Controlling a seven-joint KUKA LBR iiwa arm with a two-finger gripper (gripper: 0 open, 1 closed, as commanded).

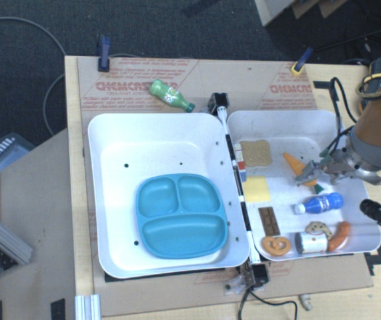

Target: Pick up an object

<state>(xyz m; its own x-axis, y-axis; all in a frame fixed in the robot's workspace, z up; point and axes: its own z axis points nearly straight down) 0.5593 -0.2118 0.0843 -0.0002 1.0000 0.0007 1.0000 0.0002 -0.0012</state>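
The camera view looks down on a desk (143,79) that carries two shallow white bins side by side, and the right bin (277,120) serves here as the landmark. The arm (377,129), grey with an orange band, enters from the right and reaches over the right bin's far right part. Its hand (318,169) sits low inside that bin, just beside an orange carrot-shaped piece (293,163), which lies toward the bin's middle from the hand. Whether the hand is open or closed cannot be told at this size, and nothing can be made out within it.

Inside the right bin, along its left wall, lie a tan slice of bread (255,153) at the far end, a yellow square (256,189) nearer, then a brown bar (268,220) and an orange doughnut-like ring (276,245) at the near left corner. Just below the hand lies a blue and white bottle (319,204) on its side. Along the near wall rest a cookie (317,229), a small can (310,244) and a sausage-like piece (340,237).

Left of the right bin, touching it, the left bin (110,152) holds a blue divided plate (180,215). Beyond that bin, a green bottle (171,95) lies on the desk.
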